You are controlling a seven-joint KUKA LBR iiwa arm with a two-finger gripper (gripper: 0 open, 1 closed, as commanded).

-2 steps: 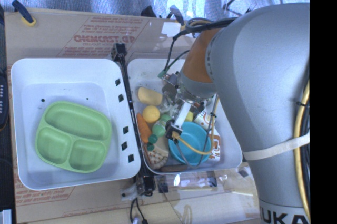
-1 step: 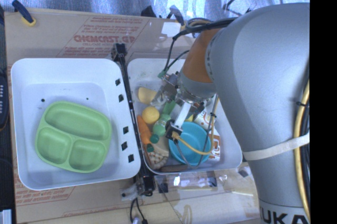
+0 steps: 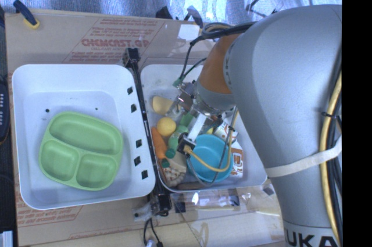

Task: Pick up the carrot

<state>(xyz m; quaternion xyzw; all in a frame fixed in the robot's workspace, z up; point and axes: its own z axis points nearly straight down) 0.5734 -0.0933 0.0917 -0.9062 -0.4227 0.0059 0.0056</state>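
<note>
Orange is what we look for first, and we find the carrot (image 3: 158,143) lying along the left wall of the right bin (image 3: 251,173), a little below the middle of the frame. It runs roughly top to bottom, close to the black clips that join the two bins. Just right of its upper end sits a yellow lemon (image 3: 166,126), and above that a paler yellow piece (image 3: 161,104). A green item (image 3: 172,148) lies just beside the carrot on its right, and a pale speckled thing (image 3: 173,170) rests near its lower end.

We see the grey arm (image 3: 290,100) filling the right of the frame, its orange band (image 3: 215,68) above the wrist near the centre top. The claw (image 3: 187,135) reaches down into the right bin, near the lemon and the green item and just right of the carrot. We cannot tell whether the claw is open or closed; wires and clutter hide it. Nothing shows the carrot between its tips.

A blue bowl (image 3: 209,160) sits lower right of the claw, with a yellow cable curving across it. A small carton (image 3: 236,160) stands just right of the bowl.

In the left bin (image 3: 26,86) we see a green plate (image 3: 80,150) with three compartments, lying lower left. Both bins rest on brown cardboard (image 3: 104,36) on the bench.
</note>
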